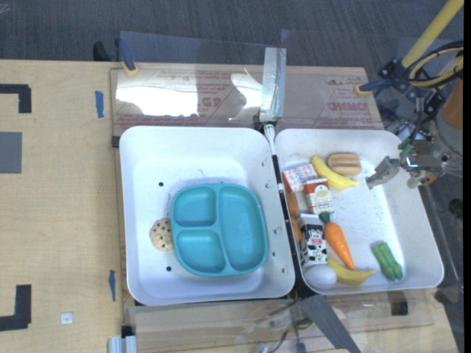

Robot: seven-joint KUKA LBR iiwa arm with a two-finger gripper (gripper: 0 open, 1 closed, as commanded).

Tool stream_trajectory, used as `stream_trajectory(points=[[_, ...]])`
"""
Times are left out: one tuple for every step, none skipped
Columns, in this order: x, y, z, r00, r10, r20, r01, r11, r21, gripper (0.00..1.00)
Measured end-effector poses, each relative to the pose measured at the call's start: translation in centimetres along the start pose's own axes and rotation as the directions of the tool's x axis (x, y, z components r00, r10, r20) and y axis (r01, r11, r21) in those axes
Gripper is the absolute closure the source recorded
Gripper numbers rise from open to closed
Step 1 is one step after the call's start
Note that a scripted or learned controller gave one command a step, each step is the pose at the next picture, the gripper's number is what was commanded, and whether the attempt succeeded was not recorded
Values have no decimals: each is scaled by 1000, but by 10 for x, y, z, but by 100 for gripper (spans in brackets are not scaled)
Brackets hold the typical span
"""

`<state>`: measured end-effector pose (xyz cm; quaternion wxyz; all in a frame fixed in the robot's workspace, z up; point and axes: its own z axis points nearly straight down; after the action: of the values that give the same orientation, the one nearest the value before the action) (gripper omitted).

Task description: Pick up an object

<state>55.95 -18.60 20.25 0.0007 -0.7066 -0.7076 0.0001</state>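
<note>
Camera view: fixed overhead, slanted, both shallow white bins visible.
Left bin [140,160]: holds a teal three-compartment plastic plate [218,229]; a small round speckled cookie [160,234] sits touching the plate's left edge.
Right bin [419,219]: holds all the loose candidates, mostly stacked along its left wall.
Back of right bin: a hot dog bun toy [344,162] with a yellow plastic banana [330,173] just in front, touching it.
Left wall cluster: a red-and-white carton [298,176], an orange-and-green juice box [319,195], a black-and-white cow-print milk carton [315,245], and a white egg [320,276] at the near corner.
Centre: an orange plastic carrot [338,244] lies beside the milk carton; a second yellow banana-like piece [352,273] sits next to the egg.
Near right: a green pepper-like vegetable toy [387,260] lies by itself, apart from the rest.
Gripper [384,173]: over the back right part of the right bin, near the banana and bun but apart from both.
Fingers: cannot tell how far open from this angle; nothing visible between them.
Arm [441,116]: enters from the right, over the bin's right rim.
Progress: nothing lifted; every item rests on a bin floor. Looks like the approach stage.
Left to do: descend, close on one item, lift. The nearest target is probably the banana or bun; the green toy is the least cluttered pick.
</note>
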Motion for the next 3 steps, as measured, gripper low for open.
stream_trajectory(points=[[52,-37,75,1000,-23,-2,23,1000,7,0],[69,-46,93,999,-41,3,41,999,-6,0],[73,-53,95,1000,7,17,-6,999,-40,0]])
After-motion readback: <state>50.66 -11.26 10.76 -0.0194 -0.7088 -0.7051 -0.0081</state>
